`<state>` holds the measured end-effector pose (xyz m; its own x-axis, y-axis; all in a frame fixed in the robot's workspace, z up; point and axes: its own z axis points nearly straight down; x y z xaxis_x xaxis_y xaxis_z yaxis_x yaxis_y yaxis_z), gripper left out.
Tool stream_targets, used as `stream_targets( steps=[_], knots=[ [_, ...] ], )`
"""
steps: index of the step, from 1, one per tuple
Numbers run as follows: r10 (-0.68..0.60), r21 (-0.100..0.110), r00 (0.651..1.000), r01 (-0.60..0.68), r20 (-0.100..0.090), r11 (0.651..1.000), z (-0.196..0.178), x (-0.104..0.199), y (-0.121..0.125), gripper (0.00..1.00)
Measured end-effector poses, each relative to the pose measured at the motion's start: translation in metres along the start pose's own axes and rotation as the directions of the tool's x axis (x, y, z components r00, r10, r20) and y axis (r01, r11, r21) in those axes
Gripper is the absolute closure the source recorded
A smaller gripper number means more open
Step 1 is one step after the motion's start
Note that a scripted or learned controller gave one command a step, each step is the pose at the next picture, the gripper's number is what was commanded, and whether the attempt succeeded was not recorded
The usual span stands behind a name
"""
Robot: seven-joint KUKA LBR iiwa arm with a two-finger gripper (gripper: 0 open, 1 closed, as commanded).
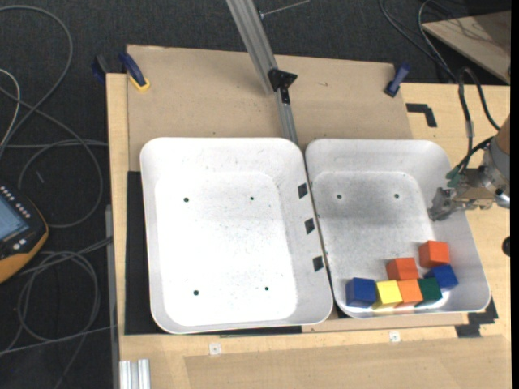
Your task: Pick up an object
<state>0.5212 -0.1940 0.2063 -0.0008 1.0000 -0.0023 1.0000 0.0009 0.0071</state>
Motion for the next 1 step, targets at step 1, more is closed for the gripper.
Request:
stream_targets(
  steps=[1],
  knots=[
    [0.0,0.002,1.0,0.0,-0.001,1.0,-0.0179,-0.0002,0.0015,1.0]
  ],
)
